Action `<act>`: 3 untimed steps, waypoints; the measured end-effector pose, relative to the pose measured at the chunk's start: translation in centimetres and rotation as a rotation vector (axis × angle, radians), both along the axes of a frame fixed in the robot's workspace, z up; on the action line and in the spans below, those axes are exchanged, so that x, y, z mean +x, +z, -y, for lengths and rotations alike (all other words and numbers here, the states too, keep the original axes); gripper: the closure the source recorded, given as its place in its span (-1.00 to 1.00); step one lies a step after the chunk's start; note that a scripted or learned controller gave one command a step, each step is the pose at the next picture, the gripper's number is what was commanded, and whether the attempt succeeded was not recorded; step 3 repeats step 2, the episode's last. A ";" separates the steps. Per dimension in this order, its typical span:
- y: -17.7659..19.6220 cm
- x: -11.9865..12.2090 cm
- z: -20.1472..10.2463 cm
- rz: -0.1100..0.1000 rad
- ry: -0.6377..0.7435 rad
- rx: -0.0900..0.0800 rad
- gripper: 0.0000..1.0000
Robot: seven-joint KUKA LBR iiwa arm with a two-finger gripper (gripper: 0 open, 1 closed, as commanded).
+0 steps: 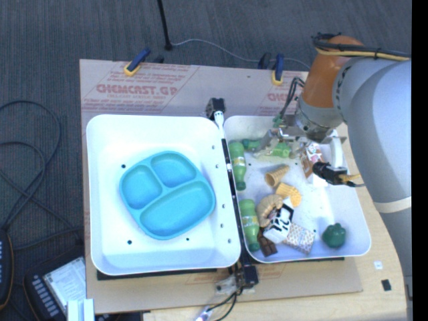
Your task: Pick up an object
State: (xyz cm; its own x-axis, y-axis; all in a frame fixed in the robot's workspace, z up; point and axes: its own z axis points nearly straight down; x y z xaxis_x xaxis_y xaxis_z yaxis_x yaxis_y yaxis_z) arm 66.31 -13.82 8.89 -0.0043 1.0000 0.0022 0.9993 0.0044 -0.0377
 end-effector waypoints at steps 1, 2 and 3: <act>0.9 -0.1 0.0 -0.005 0.001 -0.002 1.00; 9.6 0.6 -4.7 0.040 -0.002 -0.003 1.00; 9.6 0.6 -4.7 0.040 -0.002 -0.003 1.00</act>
